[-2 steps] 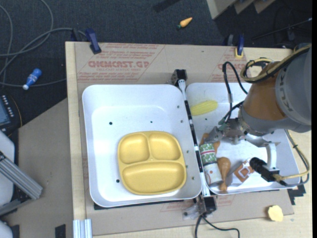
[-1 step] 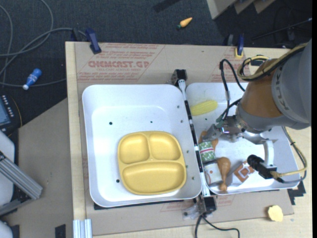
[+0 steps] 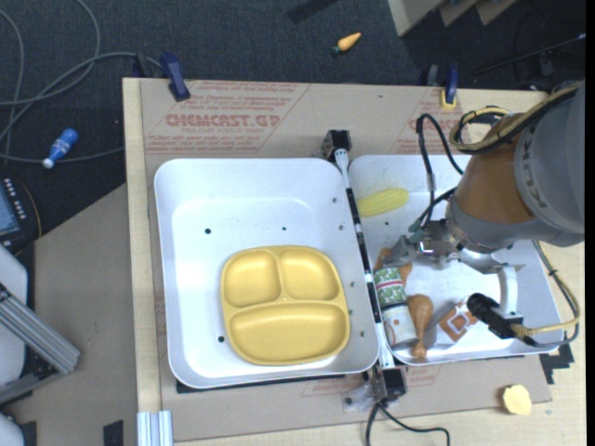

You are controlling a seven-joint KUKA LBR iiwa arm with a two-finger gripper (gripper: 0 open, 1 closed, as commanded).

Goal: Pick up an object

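Note:
The right bin point(image 3: 409, 170) holds several small objects. A yellow corn cob point(image 3: 383, 201) lies near its far left corner. A small bottle with a green label point(image 3: 394, 297) lies along the bin's left wall, with a brown drumstick point(image 3: 423, 320) beside it and a small orange and white piece point(image 3: 457, 323) further right. My gripper point(image 3: 410, 247) hangs low over the bin's middle, just above and right of the bottle's top end and below the corn. The arm's wrist point(image 3: 493, 203) covers the bin's right half.
The left bin point(image 3: 186, 203) holds a yellow divided plate point(image 3: 284, 303). A black clamp point(image 3: 337, 143) sits at the bins' shared far edge. Blue clips point(image 3: 174, 74) hold the cardboard sheet. A yellow scrap point(image 3: 516, 399) lies outside the right bin at the front.

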